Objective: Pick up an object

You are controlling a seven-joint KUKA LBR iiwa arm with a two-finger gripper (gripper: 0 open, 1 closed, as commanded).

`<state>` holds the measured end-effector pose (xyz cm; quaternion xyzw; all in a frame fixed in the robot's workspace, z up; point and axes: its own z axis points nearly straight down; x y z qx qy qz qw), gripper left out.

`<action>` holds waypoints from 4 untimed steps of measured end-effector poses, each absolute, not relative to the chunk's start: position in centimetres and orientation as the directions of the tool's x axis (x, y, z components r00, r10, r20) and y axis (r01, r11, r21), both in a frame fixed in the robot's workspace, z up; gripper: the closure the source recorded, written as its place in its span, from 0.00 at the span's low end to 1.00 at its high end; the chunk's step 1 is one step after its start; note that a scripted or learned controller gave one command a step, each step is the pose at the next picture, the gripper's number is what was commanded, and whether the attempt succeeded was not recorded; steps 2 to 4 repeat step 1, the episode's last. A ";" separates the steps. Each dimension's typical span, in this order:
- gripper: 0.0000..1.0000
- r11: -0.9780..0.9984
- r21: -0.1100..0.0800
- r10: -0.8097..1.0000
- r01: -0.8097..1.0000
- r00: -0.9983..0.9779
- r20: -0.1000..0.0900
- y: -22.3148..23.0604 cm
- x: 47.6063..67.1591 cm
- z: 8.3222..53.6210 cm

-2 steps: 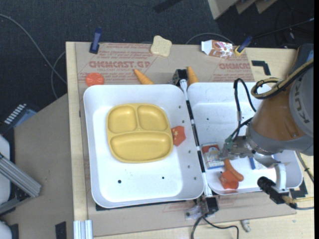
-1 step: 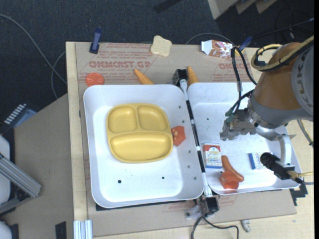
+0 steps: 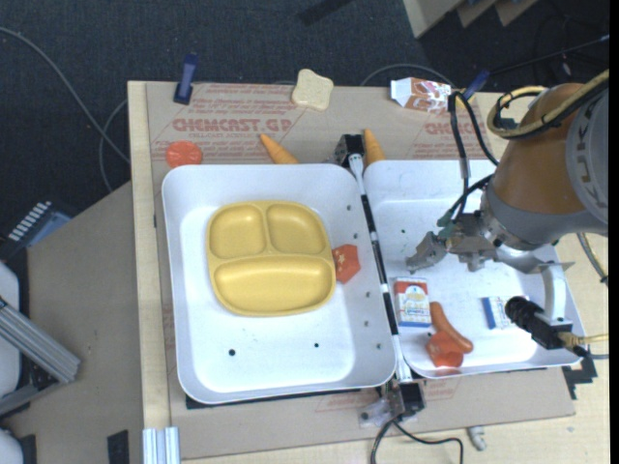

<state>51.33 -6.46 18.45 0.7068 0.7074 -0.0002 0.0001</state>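
My gripper (image 3: 437, 250) hangs over the left part of the right bin (image 3: 406, 187), above bare floor. Just in front of it a small white carton with a blue and orange label (image 3: 412, 304) lies near the divider. An orange and red toy (image 3: 445, 341) rests at that bin's front edge. A small blue and white item (image 3: 494, 311) lies to the right. In the left bin (image 3: 193, 356) a yellow divided plate (image 3: 269, 257) sits in the middle, with a small red piece (image 3: 345, 262) by its right side.
Loose things lie on the cardboard behind the bins: a bread-shaped toy (image 3: 312, 89), a blue item (image 3: 185, 77), a red disc (image 3: 180, 153), two orange pieces (image 3: 278, 150) (image 3: 372, 146), and a white and red packet (image 3: 422, 92). Cables run over the right bin's back.
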 end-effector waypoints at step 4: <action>0.00 -0.001 -0.003 1.000 1.000 0.001 0.000 -10.5 52.3 13.4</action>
